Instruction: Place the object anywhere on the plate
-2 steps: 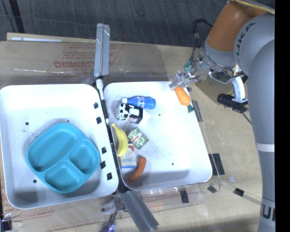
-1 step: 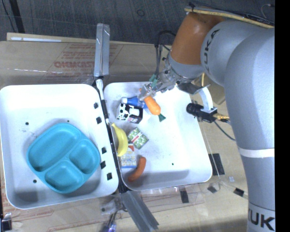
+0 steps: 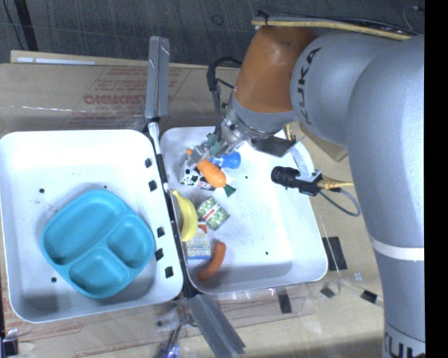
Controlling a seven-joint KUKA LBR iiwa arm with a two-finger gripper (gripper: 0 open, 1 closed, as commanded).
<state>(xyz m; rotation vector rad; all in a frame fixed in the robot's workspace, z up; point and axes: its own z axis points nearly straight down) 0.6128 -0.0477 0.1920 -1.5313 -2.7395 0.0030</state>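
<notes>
The pincer (image 3: 213,149) is seen lowered over the toy pile at twelve o'clock of the right white bin (image 3: 299,245), presumably to pick something; whether it is clenched cannot be told. An orange plastic carrot (image 3: 211,174) is found just beneath it. The blue three-compartment plastic plate (image 3: 97,242) is left waiting in the left white bin (image 3: 30,162), towards six o'clock. Both bins are carried by a cardboard-covered desk (image 3: 75,88).
</notes>
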